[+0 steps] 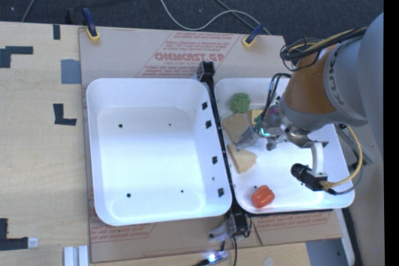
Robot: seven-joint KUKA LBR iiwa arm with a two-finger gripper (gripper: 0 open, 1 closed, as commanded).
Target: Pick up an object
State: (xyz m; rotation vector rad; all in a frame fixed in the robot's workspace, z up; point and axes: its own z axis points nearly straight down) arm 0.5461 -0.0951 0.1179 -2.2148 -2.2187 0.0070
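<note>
A: Where is the arm right now?

B: The gripper (257,136) hangs low in the right bin (336,196), near the divider that separates it from the left bin (149,96). Whether it is apart or closed I cannot tell; the wrist hides too much of it.

A: What is there to pick?

B: A tan wedge-shaped piece (242,161) lies just below the gripper, against the divider side. A second tan piece (235,124) sits just above it, and a green broccoli-like toy (239,102) is farther up. A red-orange object (262,196) rests near the bin's front wall, well apart from the rest.

A: Which one does the gripper seem set for?

B: Judging by position, one of the tan pieces, though nothing shows as being held.

A: How should the step go?

B: I would centre over a single piece, not the seam between the two, so the closing squeeze does not push both aside. Come straight down, keep clear of the divider, and lift slowly. A flat wedge may slip, so gripping across its narrower width looks safest.
</note>
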